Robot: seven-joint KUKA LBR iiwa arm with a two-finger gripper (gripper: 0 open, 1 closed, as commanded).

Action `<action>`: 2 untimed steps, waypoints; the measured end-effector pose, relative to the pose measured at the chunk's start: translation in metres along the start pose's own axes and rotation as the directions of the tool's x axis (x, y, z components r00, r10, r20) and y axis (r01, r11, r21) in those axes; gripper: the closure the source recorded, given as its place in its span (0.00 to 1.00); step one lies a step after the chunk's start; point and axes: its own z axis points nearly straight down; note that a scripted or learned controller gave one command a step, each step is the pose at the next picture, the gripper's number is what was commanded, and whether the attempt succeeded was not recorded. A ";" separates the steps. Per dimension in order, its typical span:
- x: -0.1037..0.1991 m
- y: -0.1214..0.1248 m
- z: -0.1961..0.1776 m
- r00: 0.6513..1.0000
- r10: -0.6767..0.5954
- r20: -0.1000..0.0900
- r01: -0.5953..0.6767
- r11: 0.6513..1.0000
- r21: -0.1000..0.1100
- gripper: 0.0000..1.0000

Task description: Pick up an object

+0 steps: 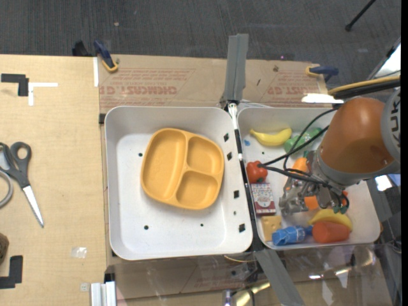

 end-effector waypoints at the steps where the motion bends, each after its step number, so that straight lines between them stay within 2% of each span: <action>1: -0.016 -0.053 -0.087 0.862 -0.507 0.003 0.507 0.862 0.000 1.00; 2: 0.015 -0.008 0.000 0.982 -0.186 0.000 0.186 0.982 0.000 1.00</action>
